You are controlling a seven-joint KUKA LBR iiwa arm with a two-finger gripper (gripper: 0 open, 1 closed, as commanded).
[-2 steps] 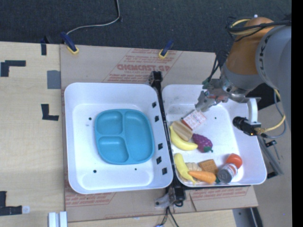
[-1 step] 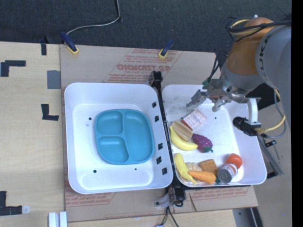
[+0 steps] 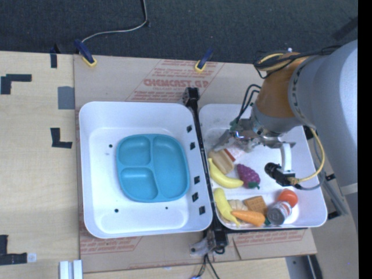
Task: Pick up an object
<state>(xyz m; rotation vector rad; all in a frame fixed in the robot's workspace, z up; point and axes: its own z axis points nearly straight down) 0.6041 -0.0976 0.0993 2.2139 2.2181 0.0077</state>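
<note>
Brown cardboard sheeting (image 3: 168, 83) covers the bench under two shallow white bins, and we see dark carpet (image 3: 174, 10) beyond it with a pale cable (image 3: 125, 29) trailing across. We find the left bin (image 3: 93, 127) holding a blue divided plate (image 3: 153, 167), lying flat near the middle. We see the right bin (image 3: 317, 211) crowded with toy food: a sandwich piece (image 3: 222, 158) close to the divider, a banana (image 3: 224, 178) curving just below it, and a purple bunch of grapes (image 3: 249, 175) touching that banana's right end. Along the near wall we note a second banana (image 3: 222, 203), an orange carrot (image 3: 249, 217) lying against it, a tan cracker (image 3: 254, 203) just above the carrot, a grey can (image 3: 276, 214) on its side and a red tomato (image 3: 287, 198) beside the can. We see the grey arm with its orange band (image 3: 276, 95) coming in from the right and reaching down over the upper part of the right bin, and the gripper (image 3: 241, 137) sits low, just above and to the right of the sandwich piece. We cannot tell how the gripper is set, since it is tangled with metal parts and glare
</note>
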